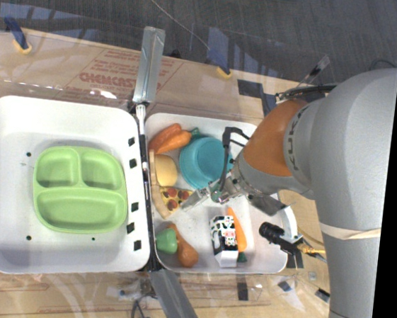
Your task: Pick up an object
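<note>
A: Gripper position?
B: The gripper (pixel 205 195) is low in the right bin (pixel 272 264), just beside the pizza slice (pixel 171 198) and below the teal bowl (pixel 204 159).
A: Jaw state?
B: Cannot tell (the wrist hides them); nothing visibly held.
A: Other contents?
B: Milk carton (pixel 224 237) touching a carrot (pixel 239 233); green pepper (pixel 167 239) at the front. The left bin (pixel 5 168) bears a green divided plate (pixel 79 190)

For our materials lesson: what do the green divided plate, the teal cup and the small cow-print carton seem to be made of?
Green divided plate: likely moulded plastic, matte, one even colour with soft rounded ridges.
Teal cup: probably plastic too, smooth with a slight sheen.
Cow-print carton: box-shaped with printed faces; card or plastic toy, unclear from here.
</note>
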{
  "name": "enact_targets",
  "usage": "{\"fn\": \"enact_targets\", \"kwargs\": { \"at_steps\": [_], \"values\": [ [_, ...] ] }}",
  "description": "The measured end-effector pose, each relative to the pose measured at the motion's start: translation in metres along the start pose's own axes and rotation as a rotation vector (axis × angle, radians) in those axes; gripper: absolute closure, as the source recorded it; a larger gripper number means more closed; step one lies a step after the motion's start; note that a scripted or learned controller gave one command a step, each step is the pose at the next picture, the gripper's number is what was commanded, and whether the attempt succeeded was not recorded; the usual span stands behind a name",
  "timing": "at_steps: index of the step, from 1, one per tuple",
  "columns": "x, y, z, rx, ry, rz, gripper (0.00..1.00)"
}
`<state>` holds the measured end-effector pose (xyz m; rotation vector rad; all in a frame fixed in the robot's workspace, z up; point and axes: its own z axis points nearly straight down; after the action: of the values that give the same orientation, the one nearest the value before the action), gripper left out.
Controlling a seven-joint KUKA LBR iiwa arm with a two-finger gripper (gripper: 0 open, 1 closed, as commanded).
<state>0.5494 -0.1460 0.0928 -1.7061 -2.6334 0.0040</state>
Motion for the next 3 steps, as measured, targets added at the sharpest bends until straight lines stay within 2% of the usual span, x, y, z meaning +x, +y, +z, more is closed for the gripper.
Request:
{"fn": "enact_targets", "kwargs": {
  "at_steps": [1, 2, 3],
  "values": [
    [-0.024, 0.057, 0.002, 0.002, 0.001, 0.162, 0.0],
    [-0.031, 0.087, 0.004, 0.019, 0.006, 0.541, 0.0],
    [-0.03, 0.086, -0.004, 0.028, 0.004, 0.532, 1.0]
  ]
}}
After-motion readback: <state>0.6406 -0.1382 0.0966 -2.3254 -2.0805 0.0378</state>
